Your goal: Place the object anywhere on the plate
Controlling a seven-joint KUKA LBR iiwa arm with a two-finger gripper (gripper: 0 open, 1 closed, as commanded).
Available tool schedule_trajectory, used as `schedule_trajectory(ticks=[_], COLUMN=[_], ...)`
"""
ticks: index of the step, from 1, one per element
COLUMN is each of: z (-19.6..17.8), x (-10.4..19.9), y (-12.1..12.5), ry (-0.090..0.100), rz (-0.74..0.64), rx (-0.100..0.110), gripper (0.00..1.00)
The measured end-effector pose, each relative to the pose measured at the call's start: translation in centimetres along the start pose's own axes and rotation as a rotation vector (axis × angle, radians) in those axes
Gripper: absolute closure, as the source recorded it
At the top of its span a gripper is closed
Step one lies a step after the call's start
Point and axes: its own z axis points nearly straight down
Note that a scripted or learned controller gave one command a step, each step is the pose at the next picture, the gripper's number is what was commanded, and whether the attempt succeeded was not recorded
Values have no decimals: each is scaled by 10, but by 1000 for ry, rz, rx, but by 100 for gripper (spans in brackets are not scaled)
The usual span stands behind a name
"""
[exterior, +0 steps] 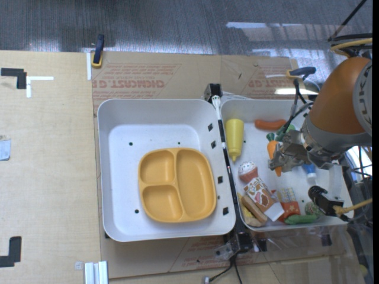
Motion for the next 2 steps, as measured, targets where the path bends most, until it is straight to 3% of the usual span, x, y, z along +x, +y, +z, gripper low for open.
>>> schedule_trajectory(ticks=[1, 2], z=[0, -143], x=[0, 29], y=[0, 17], ry=[0, -3], rz=[0, 392], rx=[0, -2], gripper=[0, 0])
